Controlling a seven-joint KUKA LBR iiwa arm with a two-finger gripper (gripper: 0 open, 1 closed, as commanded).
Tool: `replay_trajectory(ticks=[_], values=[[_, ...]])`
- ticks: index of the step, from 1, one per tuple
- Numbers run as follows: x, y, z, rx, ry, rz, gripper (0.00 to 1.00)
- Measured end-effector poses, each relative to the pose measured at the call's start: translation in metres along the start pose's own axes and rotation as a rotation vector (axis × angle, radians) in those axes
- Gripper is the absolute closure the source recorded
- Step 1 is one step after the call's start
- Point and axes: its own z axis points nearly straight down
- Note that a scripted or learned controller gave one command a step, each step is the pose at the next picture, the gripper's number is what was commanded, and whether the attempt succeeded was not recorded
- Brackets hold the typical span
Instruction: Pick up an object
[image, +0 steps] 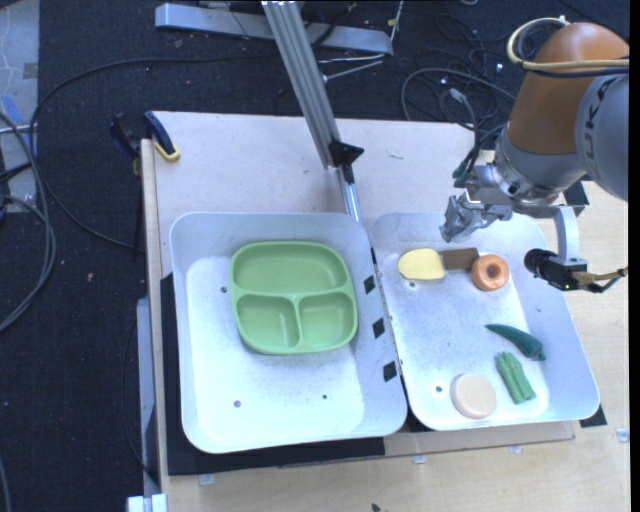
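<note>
Nearest cam: pale cream round disc (473, 395) in right white bin (570, 330), w/ ribbed green piece (516, 378) and dark green pepper (518, 340) beside. Further back: orange doughnut (490, 272), brown block (459, 259), yellow lump (421, 265). Gripper (458, 226) hovers just above the block; grip state can't tell. Green divided plastic tray (295, 296) sits in left white bin (200, 330).

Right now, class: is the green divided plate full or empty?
Empty. The green divided plate lies flat in the left bin; all three compartments show bare green.
</note>
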Motion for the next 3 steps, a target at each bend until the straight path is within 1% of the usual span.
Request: replay_trajectory(ticks=[1, 2, 3], values=[[0.042, -0.012, 0.003, 0.006, 0.002, -0.004, 1.0], [0.093, -0.024, -0.006, 0.006, 0.002, -0.005, 1.0], [0.154, -0.04, 0.002, 0.007, 0.002, -0.006, 1.0]])
